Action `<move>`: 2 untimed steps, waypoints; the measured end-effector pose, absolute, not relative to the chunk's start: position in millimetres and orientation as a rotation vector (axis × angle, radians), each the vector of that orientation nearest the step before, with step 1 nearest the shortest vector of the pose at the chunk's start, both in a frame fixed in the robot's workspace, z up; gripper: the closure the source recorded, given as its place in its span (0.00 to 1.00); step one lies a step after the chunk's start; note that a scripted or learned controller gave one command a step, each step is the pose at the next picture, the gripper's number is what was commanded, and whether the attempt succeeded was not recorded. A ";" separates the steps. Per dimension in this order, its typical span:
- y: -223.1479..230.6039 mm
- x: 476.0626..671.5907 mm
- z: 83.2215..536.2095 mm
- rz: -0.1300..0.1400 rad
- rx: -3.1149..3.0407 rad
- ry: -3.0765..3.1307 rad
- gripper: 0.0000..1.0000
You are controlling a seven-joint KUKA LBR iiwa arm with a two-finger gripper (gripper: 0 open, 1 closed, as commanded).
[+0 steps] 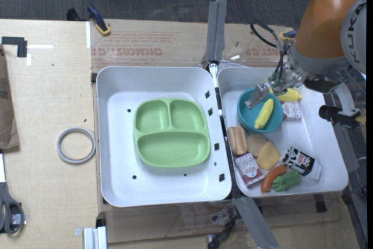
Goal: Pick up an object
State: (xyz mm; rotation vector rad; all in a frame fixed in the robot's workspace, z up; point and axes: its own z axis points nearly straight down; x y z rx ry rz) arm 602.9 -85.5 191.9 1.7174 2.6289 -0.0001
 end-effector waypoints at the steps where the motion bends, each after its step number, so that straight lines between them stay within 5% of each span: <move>1: -85.5 635.3 263.1 0.000 1.713 2.631 0.00; 2: -67.1 658.1 196.9 -0.004 1.760 2.604 0.00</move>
